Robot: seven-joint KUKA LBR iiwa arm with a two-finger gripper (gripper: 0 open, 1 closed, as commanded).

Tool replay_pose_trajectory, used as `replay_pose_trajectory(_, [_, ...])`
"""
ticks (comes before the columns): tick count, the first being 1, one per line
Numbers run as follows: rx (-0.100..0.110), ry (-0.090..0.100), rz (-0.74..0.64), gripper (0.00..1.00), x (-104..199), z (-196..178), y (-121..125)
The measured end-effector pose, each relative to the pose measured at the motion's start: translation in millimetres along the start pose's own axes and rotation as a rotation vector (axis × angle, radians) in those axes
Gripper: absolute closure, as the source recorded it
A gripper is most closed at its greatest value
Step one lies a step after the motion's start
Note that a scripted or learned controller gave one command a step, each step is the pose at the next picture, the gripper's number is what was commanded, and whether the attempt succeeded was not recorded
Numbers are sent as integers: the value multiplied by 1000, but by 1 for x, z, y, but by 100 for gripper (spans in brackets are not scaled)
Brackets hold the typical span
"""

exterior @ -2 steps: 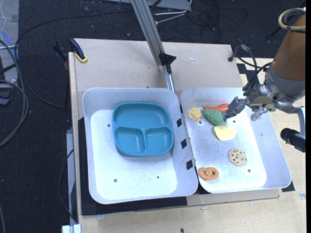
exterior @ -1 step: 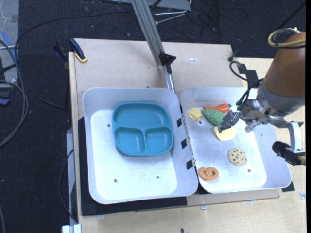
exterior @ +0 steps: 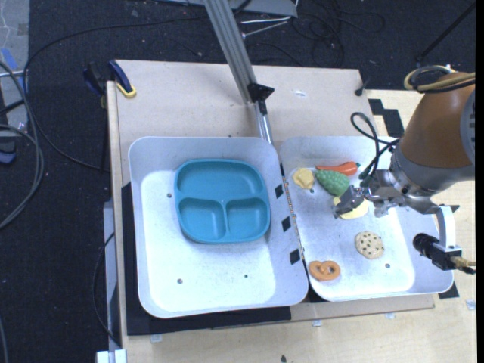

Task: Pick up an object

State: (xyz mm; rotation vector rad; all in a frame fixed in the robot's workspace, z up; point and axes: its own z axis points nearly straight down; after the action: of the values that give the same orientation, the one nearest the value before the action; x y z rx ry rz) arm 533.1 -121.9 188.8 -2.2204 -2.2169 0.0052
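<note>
My gripper (exterior: 349, 201) hangs low over the right bin (exterior: 393, 282), directly above a pale yellow piece (exterior: 355, 211) that shows beneath its dark fingers. Just up and left of it lie a green toy vegetable (exterior: 331, 181), an orange-red carrot-like piece (exterior: 337, 168) and a small yellow lump (exterior: 303, 178). A speckled cookie (exterior: 369, 244) rests below the gripper, and an orange pretzel (exterior: 324, 270) sits near the bin's front left corner. The arm's grey wrist and orange band (exterior: 442, 131) come in from the right.
The left bin (exterior: 151, 278) carries a blue divided tray (exterior: 222, 200). A metal pole (exterior: 234, 40) slants down to the seam between the bins. Black clips (exterior: 287, 221) line that seam. Cables trail from the wrist over the right bin's back.
</note>
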Motion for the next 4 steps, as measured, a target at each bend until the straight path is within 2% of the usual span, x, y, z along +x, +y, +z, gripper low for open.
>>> replay_pose_trajectory(1, [0,0,-1,0,-3,58,8])
replay_pose_trajectory(2, [-6,-1,1,100,-3,44,9])
replay_pose_trajectory(3, [-11,-2,-3,100,-1,-16,3])
replay_pose_trajectory(4, [-11,-2,-4,100,-6,-73,11])
